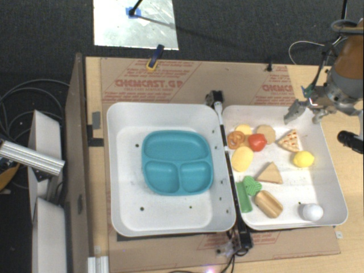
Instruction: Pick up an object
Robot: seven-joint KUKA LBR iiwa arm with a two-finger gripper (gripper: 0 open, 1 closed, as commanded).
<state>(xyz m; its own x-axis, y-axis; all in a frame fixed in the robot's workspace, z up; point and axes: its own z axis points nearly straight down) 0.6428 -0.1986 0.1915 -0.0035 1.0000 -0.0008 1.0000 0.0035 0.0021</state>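
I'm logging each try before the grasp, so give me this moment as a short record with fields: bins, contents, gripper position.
left bin: holds a blue divided tray
right bin: holds toy food, among them a pizza slice, a yellow lemon, a red tomato, a white egg, a green vegetable
gripper: above the right bin's far right corner, nothing seen between its fingers
nearest item to gripper: the pizza slice

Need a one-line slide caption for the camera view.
KUKA gripper hovers over the right bin's far edge, above toy food; a blue divided tray sits in the left bin.
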